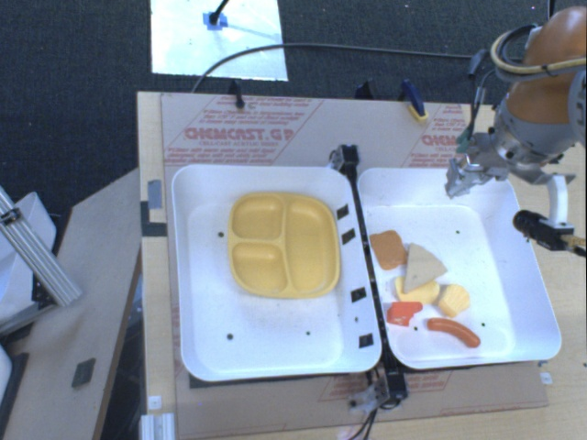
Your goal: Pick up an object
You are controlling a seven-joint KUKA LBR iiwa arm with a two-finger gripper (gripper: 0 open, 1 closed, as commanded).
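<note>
We see the arm [541,71] reaching in at the upper right of the frame, its jaws [459,181] hanging over the top edge of the right bin [514,273]. Whether the jaws are spread or closed we cannot tell — they are small and seen at a slant — and we see nothing held in them.

The things to pick from lie lower in that bin, toward its left side, in a loose cluster: a brown slab [388,248], a tan wedge [424,266] just beside it, a yellow lump [453,299], a small red piece [404,313] and a sausage [453,332] nearest the bottom edge. All rest on the bin floor, well apart from the jaws.

The left bin [206,337] holds a yellow tray [282,244] with compartments.

We judge the task barely begun — no object is lifted. What is left is the whole pick: moving down and left over the cluster, descending, closing on one piece, and raising it off the counter [229,122].
</note>
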